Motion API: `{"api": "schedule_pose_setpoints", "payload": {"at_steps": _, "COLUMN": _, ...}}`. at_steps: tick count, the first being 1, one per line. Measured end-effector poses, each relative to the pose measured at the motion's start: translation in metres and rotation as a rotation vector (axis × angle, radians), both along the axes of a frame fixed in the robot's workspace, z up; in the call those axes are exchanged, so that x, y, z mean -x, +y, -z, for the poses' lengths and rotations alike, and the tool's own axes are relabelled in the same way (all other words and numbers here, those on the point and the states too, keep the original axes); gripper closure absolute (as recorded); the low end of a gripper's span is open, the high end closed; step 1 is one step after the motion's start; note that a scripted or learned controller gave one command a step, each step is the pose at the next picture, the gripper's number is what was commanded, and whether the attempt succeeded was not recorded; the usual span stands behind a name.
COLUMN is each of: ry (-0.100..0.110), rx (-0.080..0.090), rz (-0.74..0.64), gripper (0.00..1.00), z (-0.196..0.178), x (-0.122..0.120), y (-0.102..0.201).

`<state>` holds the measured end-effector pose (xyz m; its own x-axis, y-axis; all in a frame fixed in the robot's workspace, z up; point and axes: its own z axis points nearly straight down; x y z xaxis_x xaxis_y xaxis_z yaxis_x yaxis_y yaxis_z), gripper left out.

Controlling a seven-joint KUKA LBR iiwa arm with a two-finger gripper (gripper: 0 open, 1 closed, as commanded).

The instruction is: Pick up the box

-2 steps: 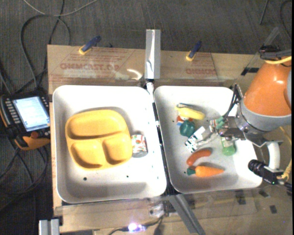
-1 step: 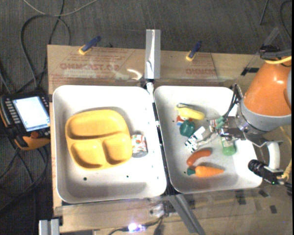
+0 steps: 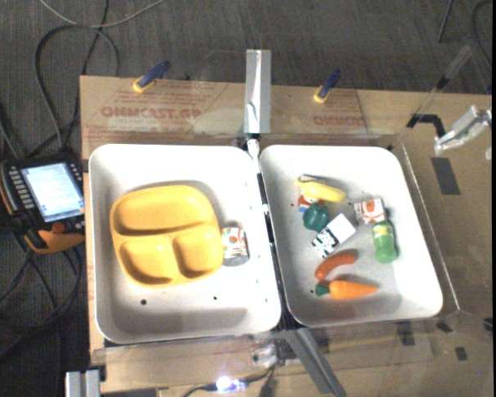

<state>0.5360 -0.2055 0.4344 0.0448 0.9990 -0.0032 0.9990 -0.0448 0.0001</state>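
Near the middle of the right bin (image 3: 413,222) lies the box (image 3: 334,231), a small white pack with dark print, flat on the bin floor and turned at a slant to the bin walls. A green pepper (image 3: 316,216) touches it at 10 o'clock. A yellow banana (image 3: 322,192) lies farther off at 11 o'clock. A red-and-white pack (image 3: 369,212) sits near at 2 o'clock, a green bottle (image 3: 384,242) at 3 o'clock, and a red chilli (image 3: 336,265) just beside it at 6 o'clock, with a carrot (image 3: 347,289) beyond that. The left bin (image 3: 107,304) holds a yellow divided plate (image 3: 165,234) with a can (image 3: 235,245) against its 3 o'clock edge; neither bears on the task.

How far the jaws stand open, and whether they hold anything, cannot be told from this view; the box itself rests untouched, so the step in hand is judged to be the approach.

A sound approach probably descends straight over the box, with the wrist turned so the jaws close across its shorter sides and match its slant. The freest sides appear to face 4 and 8 o'clock. The pepper's contact is the likely hazard: a jaw landing on it could nudge the box aside or trap both things.
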Motion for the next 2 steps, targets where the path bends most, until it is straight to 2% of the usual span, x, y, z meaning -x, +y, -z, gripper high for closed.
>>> {"api": "schedule_pose_setpoints", "payload": {"at_steps": 1, "ry": 0.002, "rx": -0.002, "rz": -0.318, "gripper": 0.00, "z": 0.136, "x": -0.003, "y": -0.013}}
{"api": "schedule_pose_setpoints", "payload": {"at_steps": 2, "ry": -0.002, "rx": -0.006, "rz": -0.297, "gripper": 0.00, "z": 0.333, "x": -0.037, "y": 0.012}}
